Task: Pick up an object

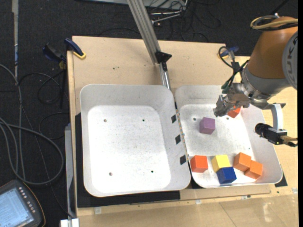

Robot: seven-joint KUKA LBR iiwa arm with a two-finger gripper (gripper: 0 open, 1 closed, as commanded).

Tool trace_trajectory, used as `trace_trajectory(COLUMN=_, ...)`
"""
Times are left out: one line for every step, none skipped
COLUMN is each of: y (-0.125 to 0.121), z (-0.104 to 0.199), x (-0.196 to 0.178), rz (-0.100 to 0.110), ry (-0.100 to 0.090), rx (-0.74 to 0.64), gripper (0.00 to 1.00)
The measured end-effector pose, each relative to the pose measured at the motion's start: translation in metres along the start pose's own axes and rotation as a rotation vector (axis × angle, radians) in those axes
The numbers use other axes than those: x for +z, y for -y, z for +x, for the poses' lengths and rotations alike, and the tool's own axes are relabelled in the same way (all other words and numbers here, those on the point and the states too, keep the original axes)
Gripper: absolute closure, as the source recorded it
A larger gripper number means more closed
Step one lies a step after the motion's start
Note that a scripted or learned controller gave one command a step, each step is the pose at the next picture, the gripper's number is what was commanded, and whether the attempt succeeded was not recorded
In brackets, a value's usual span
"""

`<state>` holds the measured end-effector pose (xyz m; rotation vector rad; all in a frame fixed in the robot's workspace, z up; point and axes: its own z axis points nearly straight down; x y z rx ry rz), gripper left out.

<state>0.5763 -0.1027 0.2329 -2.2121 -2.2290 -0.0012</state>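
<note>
Here, seen from above at a slant: wooden bench top (118,60) bearing two shallow white plastic bins side by side, the left bin (128,138) and the right bin (227,145) touching along their inner rims. Reaching in from the right, a grey arm with a broad orange band (272,48) above the wrist; black letters "UK" legible at the band's right edge, the rest cut off. Dark two-finger gripper (223,109) low over the far part of the right bin, just beside a small orange-red block (234,111) that shows partly from under it; whether the fingers stand wide, narrow or closed on anything cannot be told.

Inside the right bin: purple cube (207,125) near the middle, apart from the gripper. Along the near wall, a cluster of five: orange cube (199,163) at the left, yellow cube (220,162) next to it, blue cube (227,174) touching the yellow one at its near side, and two orange blocks (248,165) pressed together at the right. Slanted metal pole (144,22) rising from the far rims of the bins. Lit screen (14,207) at lower left, writing too small to read.
</note>
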Motion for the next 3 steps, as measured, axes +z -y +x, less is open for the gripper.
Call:
trace_trajectory(y=-0.021, z=0.055, x=0.008, rz=-0.002, ry=0.0, rx=-0.001, gripper=1.0)
trace_trajectory(y=-0.038, z=0.102, x=0.014, rz=-0.002, ry=0.001, rx=0.0, gripper=1.0)
trace_trajectory(y=-0.055, z=0.159, x=0.015, rz=-0.003, ry=-0.001, rx=-0.001, gripper=1.0)
